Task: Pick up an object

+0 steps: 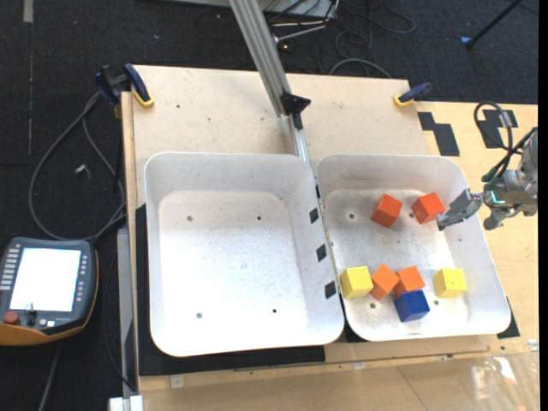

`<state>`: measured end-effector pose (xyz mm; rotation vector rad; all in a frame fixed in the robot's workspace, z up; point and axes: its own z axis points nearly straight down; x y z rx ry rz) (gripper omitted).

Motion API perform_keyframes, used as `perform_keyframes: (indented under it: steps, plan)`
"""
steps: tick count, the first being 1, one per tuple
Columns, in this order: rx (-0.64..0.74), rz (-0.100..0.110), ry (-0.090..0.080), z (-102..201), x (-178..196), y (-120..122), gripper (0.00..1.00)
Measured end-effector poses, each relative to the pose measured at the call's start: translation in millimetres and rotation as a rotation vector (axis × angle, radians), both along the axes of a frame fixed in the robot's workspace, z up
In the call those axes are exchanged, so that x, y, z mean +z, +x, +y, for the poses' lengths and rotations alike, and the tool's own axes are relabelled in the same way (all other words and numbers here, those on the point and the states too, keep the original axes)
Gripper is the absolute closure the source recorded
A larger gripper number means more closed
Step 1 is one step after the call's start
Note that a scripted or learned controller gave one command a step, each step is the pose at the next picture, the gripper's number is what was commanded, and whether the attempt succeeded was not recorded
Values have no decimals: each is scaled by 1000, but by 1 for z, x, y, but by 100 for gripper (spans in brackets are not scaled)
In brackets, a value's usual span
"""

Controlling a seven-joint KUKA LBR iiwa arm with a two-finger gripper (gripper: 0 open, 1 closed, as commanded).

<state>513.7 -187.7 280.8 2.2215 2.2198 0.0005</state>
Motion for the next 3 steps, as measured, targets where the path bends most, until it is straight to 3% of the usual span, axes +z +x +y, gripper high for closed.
perform_keyframes:
  steps: [3]
  plan:
    - [0,0,0,0,0,0,0]
